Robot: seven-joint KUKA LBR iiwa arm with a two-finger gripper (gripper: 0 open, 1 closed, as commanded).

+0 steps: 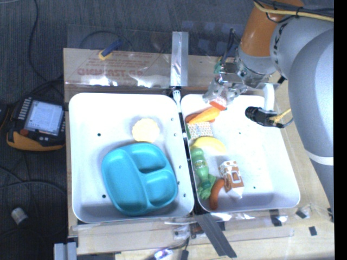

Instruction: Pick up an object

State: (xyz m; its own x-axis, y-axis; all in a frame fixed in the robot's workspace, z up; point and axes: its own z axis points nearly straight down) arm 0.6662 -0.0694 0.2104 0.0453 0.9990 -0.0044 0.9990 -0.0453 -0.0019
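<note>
My gripper (221, 95) hangs over the far left corner of the right bin (271, 161). A small red-orange piece (218, 105) sits right at its tip, and whether it is gripped is unclear. Just below lie an orange carrot-shaped toy (198, 115) and a checkered block (199, 129). Further toward the front are a yellow lemon (209, 143), a green toy (198, 168), a brown sausage (215, 194) and a white and orange carton (232, 177).
The left bin (87, 145) holds a blue divided plate (141, 179) and a round yellow disc (145, 129). A black part with a yellow cable (262, 116) juts over the right bin. A handheld device (38, 121) lies left of the bench.
</note>
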